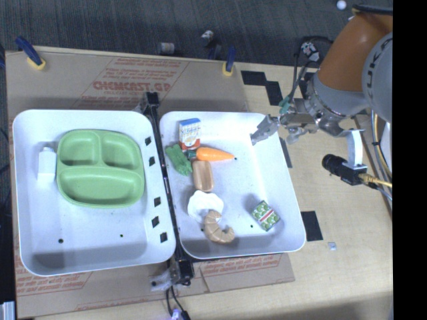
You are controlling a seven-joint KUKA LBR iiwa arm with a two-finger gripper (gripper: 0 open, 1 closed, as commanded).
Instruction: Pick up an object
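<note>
The right bin (280,179) holds several small items: a blue and white carton (189,133), an orange carrot (215,155), a green leafy piece (177,159), a brown bun (202,175), a white lump (199,205), a croissant (218,229) and a green box (265,215). My gripper (262,133) hangs over the bin's upper right rim, to the right of the carrot and apart from every item. I see nothing held in it.
In the left bin (27,239) lie a green divided plate (101,167) and a small white bottle (46,164) at its left wall. A black divider (159,172) runs between the bins. Cardboard lies under both, clamped at the back.
</note>
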